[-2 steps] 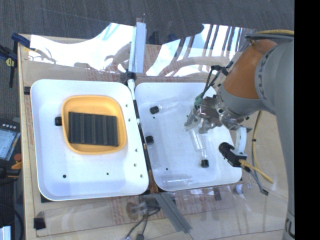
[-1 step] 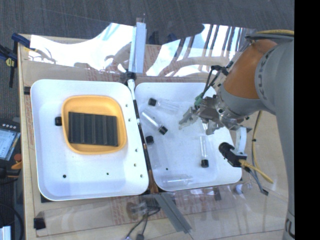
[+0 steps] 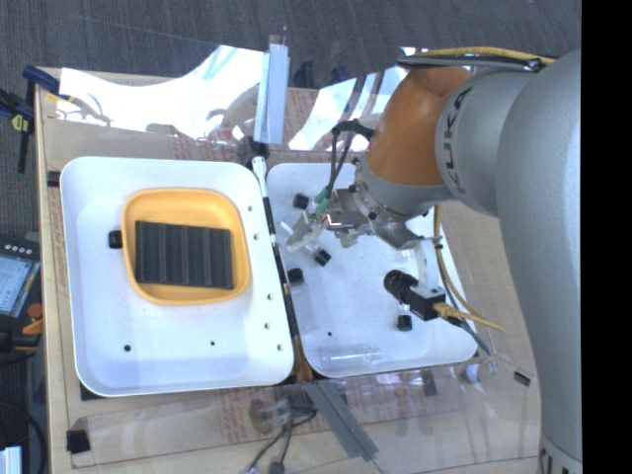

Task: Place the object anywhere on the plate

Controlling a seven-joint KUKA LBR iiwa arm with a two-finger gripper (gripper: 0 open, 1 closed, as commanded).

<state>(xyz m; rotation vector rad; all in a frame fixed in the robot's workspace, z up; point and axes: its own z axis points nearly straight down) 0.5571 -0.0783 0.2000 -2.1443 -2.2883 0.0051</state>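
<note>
Camera view: two white bins are being shown side by side on a bench. A yellow plate [image 3: 183, 203] is being held in the left bin [image 3: 89, 344], a bit toward its far side. A dark ribbed slab [image 3: 188, 255] is being carried flat on the middle of the plate. A lone black piece [image 3: 116, 238] is being seen on the white floor of the left bin, just beside the plate's left edge. Whether it is touching the plate cannot be told.

The grey arm [image 3: 504, 117], with its orange band [image 3: 420, 126], is being stretched in from the right over the right bin [image 3: 365, 349]. The gripper [image 3: 304, 223] is being held low over the far left part of that bin and is being pointed left, toward the wall between the bins. Whether it is open or closed cannot be told, and whether anything is being gripped cannot be told either.

Four small black pieces are being seen on the floor of the right bin. The far black piece [image 3: 300, 201] is lying just beyond the gripper. The middle black piece [image 3: 322, 257] is lying just on the near side of the gripper. The left black piece [image 3: 295, 276] is lying close to the bin's left wall. The right black piece [image 3: 403, 321] is lying well apart from them, toward the near right.
</note>
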